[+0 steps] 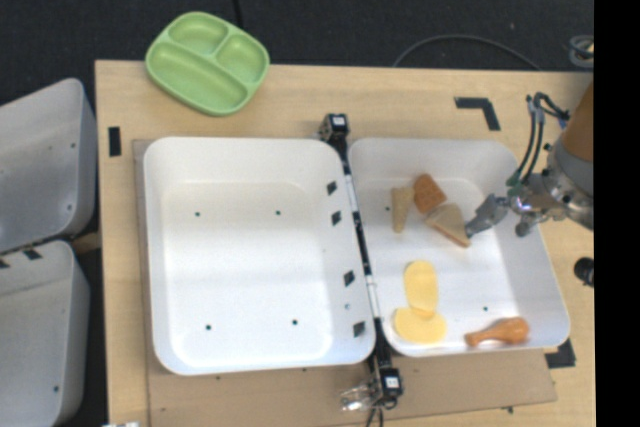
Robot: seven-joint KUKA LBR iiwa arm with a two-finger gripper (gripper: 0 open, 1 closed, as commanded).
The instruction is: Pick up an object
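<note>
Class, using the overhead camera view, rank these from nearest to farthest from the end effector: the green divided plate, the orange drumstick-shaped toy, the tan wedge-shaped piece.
1. Tan wedge-shaped piece, right bin, beside the end effector.
2. Orange drumstick-shaped toy, right bin's near corner.
3. Green divided plate, far-left bench corner.

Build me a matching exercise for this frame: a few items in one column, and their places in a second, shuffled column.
Items:
1. green plate
2. drumstick
3. yellow slices
4. gripper

Places:
A. near corner of the right bin, by its front rim
B. at the bench's far edge, outside both bins
C. over the right bin's right side, beside a tan wedge
D. right bin, front left, near the divider

Pairs: 1-B, 2-A, 3-D, 4-C
</note>
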